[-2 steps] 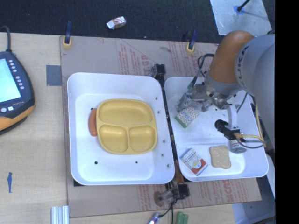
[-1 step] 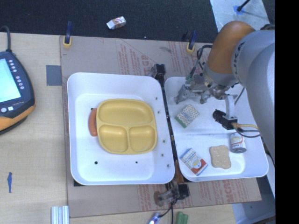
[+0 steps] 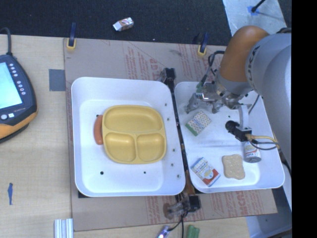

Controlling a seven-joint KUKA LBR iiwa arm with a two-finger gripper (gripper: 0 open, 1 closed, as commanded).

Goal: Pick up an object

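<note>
Green-patterned packet point(image 3: 198, 122) lies flat in the right bin point(image 3: 267, 182), far-left part, just below the gripper point(image 3: 204, 102). Gripper hangs over the bin's far-left corner w/ fingers spread apart, nothing between them; near fingertip looks v. close to the packet's far edge, contact unclear. Arm point(image 3: 257, 58) comes in from the right, orange band above the wrist.

Other items in right bin: blue/white carton point(image 3: 205, 171) near-left, tan cracker-like piece point(image 3: 233, 166) just right of it, small can point(image 3: 252, 153) by the right wall. Left bin point(image 3: 84, 177) holds a yellow divided tray point(image 3: 133, 133) w/ an orange sausage-like item point(image 3: 98, 129) touching its left side. Pendant controller point(image 3: 15, 98) sits on the bench at far left.
</note>
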